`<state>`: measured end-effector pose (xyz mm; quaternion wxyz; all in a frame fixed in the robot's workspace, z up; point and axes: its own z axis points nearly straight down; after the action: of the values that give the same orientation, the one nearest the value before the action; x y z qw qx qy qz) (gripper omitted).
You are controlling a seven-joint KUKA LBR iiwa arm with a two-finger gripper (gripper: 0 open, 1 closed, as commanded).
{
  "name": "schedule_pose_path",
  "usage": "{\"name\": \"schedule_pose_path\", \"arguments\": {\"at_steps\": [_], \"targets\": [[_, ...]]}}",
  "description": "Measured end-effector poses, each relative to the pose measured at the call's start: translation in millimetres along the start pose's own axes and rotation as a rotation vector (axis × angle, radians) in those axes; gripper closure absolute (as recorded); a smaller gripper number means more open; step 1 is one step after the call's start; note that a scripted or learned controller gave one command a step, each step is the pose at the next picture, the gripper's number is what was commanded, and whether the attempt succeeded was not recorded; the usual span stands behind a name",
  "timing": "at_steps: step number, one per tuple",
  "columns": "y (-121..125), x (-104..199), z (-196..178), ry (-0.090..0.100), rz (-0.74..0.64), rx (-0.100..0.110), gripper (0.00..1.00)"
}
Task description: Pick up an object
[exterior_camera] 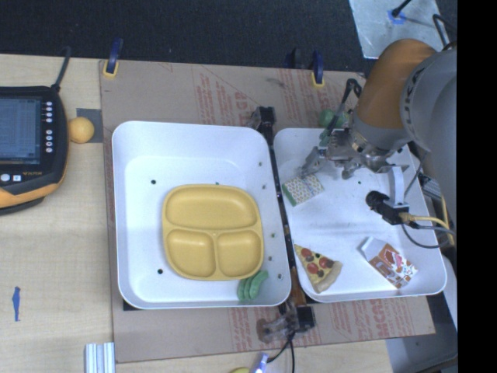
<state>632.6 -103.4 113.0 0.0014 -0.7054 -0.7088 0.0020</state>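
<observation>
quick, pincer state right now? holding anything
pincer: low over the right bin, just above the small green checked packet; nothing seen held, and whether it is open or shut cannot be told.

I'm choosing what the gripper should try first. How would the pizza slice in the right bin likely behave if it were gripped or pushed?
The pizza slice looks like a toy, so probably light and stiff rather than floppy. It lies flat on the right bin floor, so fingers may struggle to get under it. Pushed, it would likely slide, not roll.
</observation>
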Motion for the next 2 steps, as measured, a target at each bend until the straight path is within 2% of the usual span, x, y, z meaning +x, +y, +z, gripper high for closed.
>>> {"name": "schedule_pose_path", "arguments": {"at_steps": [1,2], "targets": [[23.7,-12.9,21.3,0.001,0.000,-0.002,0.00],[23.9,-12.8,21.0,0.001,0.000,-0.003,0.00]]}}
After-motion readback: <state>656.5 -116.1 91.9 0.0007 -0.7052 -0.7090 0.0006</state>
